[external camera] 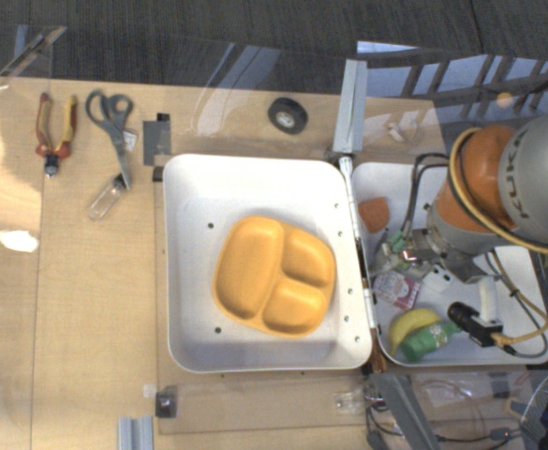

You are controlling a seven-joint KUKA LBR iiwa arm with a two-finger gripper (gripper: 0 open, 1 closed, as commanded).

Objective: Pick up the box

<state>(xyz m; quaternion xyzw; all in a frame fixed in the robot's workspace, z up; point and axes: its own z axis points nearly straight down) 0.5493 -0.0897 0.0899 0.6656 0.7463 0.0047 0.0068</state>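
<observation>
Arm's gripper (407,248) is down in the right white bin (526,350), just above a crinkly pink-printed box (397,287). Can't tell finger state. Left white bin (185,251): one glossy yellow three-compartment plastic tray (275,275).

The left shallow white bin (189,279) contains a yellow-orange moulded plastic tray with three compartments (275,275). The right shallow white bin (526,293) contains a small orange object (374,214), a pink-and-white packet (397,289), a yellow banana-shaped item (412,324) and a green item (431,338). The grey arm with the orange band (498,190) is positioned over the right bin. On the wooden bench (67,326) lie red-handled pliers (53,131), grey-handled scissors (114,125) and a black tape roll (288,115).
</observation>
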